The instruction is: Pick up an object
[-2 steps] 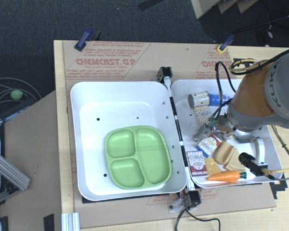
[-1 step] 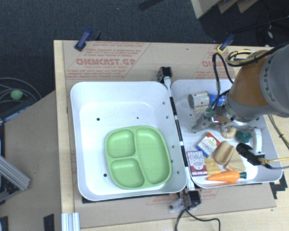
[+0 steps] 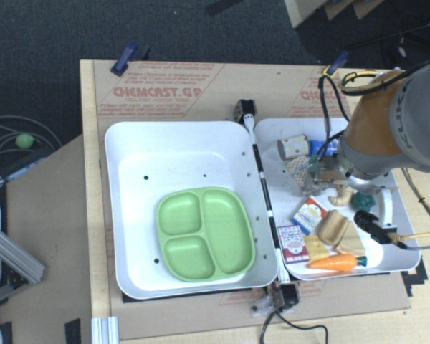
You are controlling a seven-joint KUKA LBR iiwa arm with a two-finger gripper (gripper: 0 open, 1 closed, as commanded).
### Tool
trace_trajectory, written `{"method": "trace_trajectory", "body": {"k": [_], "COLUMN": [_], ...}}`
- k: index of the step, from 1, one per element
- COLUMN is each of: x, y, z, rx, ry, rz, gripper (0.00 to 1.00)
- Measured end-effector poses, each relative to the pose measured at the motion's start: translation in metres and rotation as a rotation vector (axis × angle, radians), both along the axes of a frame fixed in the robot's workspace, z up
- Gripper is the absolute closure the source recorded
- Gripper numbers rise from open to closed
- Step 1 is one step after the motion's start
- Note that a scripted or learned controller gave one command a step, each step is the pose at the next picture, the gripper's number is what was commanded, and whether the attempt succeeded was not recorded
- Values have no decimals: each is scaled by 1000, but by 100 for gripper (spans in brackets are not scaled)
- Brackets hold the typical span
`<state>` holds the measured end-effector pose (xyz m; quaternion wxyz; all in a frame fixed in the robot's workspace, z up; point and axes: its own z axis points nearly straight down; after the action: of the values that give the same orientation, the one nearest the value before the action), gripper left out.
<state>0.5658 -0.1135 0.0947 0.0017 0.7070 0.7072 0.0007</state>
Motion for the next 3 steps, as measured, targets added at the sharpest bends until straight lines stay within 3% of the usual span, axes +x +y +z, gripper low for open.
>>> {"method": "trace_trajectory", "body": {"k": [1, 2, 3], "x": [0, -37, -7], "y": [0, -3, 3], "z": [0, -11, -10], "rx": [0, 2, 1], "ry": [0, 5, 2], "rz": [0, -1, 1], "gripper": [0, 0, 0]}}
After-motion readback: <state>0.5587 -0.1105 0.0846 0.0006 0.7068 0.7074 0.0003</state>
